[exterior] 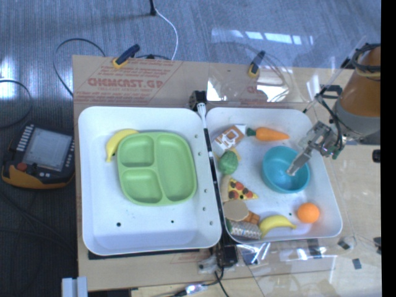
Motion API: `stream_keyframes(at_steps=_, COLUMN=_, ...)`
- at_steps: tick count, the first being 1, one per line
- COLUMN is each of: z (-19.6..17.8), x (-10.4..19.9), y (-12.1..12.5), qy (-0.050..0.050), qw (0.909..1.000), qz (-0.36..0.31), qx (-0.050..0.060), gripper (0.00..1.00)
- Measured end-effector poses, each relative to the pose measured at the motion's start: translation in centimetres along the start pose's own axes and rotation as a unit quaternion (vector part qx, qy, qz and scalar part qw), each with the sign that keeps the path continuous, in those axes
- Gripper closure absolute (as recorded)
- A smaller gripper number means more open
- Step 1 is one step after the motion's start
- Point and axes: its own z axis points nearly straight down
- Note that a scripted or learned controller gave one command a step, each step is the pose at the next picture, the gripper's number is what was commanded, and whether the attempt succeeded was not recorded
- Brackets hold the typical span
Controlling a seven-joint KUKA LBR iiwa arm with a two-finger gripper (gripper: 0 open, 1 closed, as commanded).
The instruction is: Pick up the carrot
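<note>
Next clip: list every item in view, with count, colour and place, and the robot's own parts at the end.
carrot: 1, orange, right bin, top
bowl: 1, blue, right bin
orange: 1, orange, right bin, lower right
bananas: 2, yellow, one in right bin, one beside the plate
pizza slice: 1, right bin
green ball: 1, right bin
plate: 1, green, three compartments, left bin
bins: 2, white, left and right
pendant: 1, floor, left
gripper: 1, over the bowl

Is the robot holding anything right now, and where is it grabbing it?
Nothing is held. The end effector hangs over the blue bowl with nothing between its fingers. The carrot lies apart, in the right bin.
</note>
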Motion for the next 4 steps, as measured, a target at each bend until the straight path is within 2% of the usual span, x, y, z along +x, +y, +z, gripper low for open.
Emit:
stream_keyframes(at_steps=1, z=-1.5, x=7.4, y=-6.0, qy=0.005, qw=0.9929, qz=-0.118, qx=0.001, gripper=0.0)
stream_keyframes(at_steps=2, z=4.2, x=7.6, y=-5.9, qy=0.007, qw=0.9705, qz=-0.241, qx=0.0, gripper=0.0)
stream_keyframes(at_steps=3, z=7.4, x=7.2, y=-5.6, qy=0.0, qw=0.951, qz=-0.309, qx=0.0, gripper=0.0)
stream_keyframes(at_steps=4, z=4.5, x=7.2, y=-5.6, qy=0.004, qw=0.9656, qz=-0.26, qx=-0.002, gripper=0.0)
